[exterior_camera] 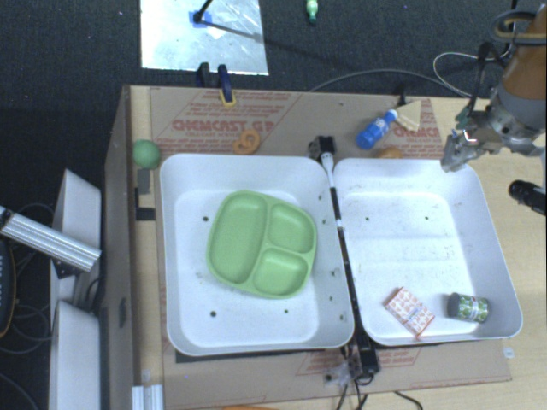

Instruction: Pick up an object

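camera view: fixed overhead | slanted down | covers left bin [184,229] and right bin [487,220]

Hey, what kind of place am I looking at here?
Probably a robotics lab's grasping test bench: two shallow white bins sit side by side on a cardboard-lined bench, a grey arm's pincer hangs over the right bin's corner, and loose cables trail behind.
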{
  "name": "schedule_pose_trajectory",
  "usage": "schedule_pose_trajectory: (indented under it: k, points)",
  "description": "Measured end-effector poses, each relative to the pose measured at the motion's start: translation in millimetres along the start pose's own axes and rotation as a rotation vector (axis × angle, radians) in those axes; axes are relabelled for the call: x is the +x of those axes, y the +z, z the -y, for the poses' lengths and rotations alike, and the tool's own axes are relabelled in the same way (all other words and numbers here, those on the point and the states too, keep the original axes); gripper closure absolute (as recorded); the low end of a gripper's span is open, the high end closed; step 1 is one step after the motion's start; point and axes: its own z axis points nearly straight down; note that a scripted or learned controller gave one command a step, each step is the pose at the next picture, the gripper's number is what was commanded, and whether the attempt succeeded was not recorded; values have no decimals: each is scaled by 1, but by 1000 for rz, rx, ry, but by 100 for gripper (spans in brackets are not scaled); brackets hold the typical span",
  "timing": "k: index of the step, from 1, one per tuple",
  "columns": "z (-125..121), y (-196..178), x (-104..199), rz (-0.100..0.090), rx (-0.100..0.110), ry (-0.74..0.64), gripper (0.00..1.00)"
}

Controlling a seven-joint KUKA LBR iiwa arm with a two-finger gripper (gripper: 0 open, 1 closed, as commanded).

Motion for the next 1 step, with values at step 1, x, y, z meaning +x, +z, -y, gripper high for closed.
schedule_pose_trajectory:
  k: [1]
  points:
    - [60, 16, 20, -4, 12, 14, 100]
